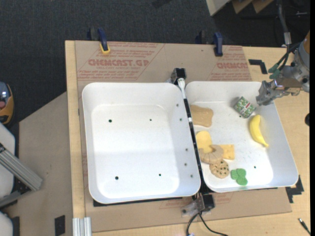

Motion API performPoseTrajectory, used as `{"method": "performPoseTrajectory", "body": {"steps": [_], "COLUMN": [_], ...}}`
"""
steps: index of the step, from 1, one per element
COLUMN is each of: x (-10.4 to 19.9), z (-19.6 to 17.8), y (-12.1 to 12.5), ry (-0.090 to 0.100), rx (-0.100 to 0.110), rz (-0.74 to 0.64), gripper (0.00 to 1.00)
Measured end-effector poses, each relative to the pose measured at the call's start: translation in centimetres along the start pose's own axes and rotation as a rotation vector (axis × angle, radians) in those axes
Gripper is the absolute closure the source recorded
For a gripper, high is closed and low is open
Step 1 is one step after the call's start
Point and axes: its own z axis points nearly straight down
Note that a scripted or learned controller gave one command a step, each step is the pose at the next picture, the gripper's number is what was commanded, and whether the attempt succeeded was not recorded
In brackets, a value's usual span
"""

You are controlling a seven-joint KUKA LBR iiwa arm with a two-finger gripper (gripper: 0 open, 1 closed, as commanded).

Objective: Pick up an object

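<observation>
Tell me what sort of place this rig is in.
Probably a robotics lab test bench: two white bins on clamped cardboard, toy food like a banana, and the end effector over the right bin.

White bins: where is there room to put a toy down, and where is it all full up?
The left bin has a wide bare floor from wall to wall. In the right bin, small bare patches lie right of the banana and above the toast. It is crowded around the cookie by the divider.

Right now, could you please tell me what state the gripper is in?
Gripper: cannot be told; it hangs just beside the green carton, nothing seen held.
</observation>
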Motion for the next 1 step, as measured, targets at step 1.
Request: {"method": "performPoseTrajectory", "body": {"steps": [1], "x": [0.07], "z": [-14.05], "y": [0.31], "ry": [0.0], "rx": [0.0], "rz": [0.001], "gripper": [1.0]}}
